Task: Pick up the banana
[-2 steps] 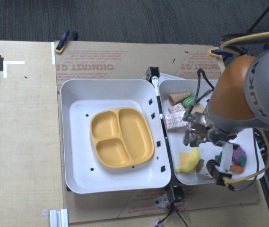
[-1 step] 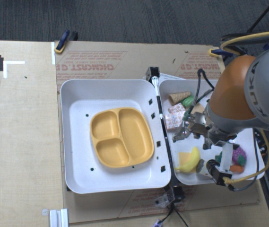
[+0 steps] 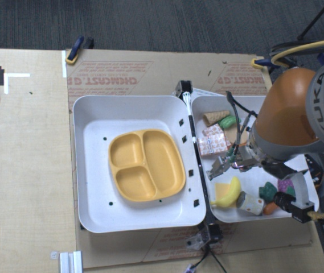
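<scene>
Big grey arm (image 3: 290,115) swings in from the right, its orange band looming over the right bin (image 3: 221,214); left bin (image 3: 87,169) sits alongside, holding a yellow divided plate (image 3: 146,165) — nothing to do with this job. Down in the right bin, the banana (image 3: 228,192) lies near the front left corner, yellow and curved, a white-grey cylinder (image 3: 251,204) touching its right end. The gripper (image 3: 223,165) hangs just above and behind the banana, metal fingers narrow and with nothing between them; no grasp here.

Risks, as I read it: the banana is tucked close to the bin wall, so one finger could strike the rim or slide off the curved skin; a closing pinch might catch the cylinder instead, or shove the banana into the corner. Clutter crowds in too — a wrapped snack packet (image 3: 213,140) right behind the gripper, a green piece (image 3: 226,121) and a cone (image 3: 214,116) farther back, dark green (image 3: 268,190), purple (image 3: 286,185) and orange (image 3: 270,208) bits off to the right; the arm's own bulk hides much of that side.
</scene>
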Controlling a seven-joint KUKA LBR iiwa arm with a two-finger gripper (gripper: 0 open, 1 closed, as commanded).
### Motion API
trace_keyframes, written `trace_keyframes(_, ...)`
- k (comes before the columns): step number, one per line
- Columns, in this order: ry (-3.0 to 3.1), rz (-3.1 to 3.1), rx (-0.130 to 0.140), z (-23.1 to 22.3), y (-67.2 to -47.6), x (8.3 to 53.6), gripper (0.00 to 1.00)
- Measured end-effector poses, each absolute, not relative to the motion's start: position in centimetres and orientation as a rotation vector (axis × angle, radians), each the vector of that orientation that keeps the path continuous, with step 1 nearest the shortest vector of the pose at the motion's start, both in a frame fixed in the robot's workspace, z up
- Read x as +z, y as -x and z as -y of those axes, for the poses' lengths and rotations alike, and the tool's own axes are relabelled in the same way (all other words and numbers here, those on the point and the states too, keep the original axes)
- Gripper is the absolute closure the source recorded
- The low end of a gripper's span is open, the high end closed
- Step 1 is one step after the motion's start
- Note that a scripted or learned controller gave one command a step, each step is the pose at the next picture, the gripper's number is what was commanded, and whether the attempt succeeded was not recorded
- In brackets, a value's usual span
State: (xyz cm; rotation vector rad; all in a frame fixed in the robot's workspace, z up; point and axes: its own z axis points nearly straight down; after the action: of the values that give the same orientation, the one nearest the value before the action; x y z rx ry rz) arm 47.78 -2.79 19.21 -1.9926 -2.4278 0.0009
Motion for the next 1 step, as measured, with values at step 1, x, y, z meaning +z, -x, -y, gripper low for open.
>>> trace_keyframes(1,1.45,2.787,0.0,5.14,-47.79,19.22,0.0)
